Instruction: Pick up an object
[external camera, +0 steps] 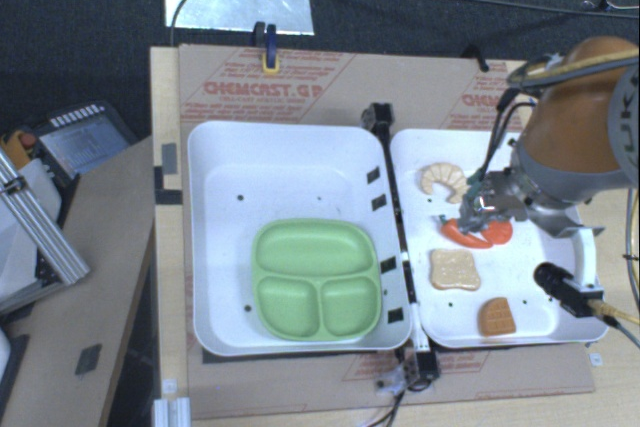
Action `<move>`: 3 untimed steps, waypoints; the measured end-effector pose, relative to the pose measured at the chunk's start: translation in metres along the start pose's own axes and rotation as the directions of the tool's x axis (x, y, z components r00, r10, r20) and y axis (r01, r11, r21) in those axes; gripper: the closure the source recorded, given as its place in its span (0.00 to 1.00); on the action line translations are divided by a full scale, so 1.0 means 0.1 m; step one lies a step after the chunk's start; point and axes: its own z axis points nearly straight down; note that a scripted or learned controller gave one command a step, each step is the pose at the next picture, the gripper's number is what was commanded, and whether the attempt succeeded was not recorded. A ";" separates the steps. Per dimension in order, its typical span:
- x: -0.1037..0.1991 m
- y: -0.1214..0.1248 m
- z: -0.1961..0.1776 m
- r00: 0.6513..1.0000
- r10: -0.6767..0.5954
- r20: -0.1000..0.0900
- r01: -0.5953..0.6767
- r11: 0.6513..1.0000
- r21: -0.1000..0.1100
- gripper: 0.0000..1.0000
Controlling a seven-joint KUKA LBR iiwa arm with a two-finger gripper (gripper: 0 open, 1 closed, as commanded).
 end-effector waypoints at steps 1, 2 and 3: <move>0.63 0.00 0.00 1.000 -0.002 0.000 0.002 1.000 0.000 1.00; 1.12 0.02 0.10 1.000 0.000 0.001 0.000 1.000 0.001 1.00; 1.59 0.12 0.02 1.000 0.001 0.000 -0.001 1.000 -0.002 1.00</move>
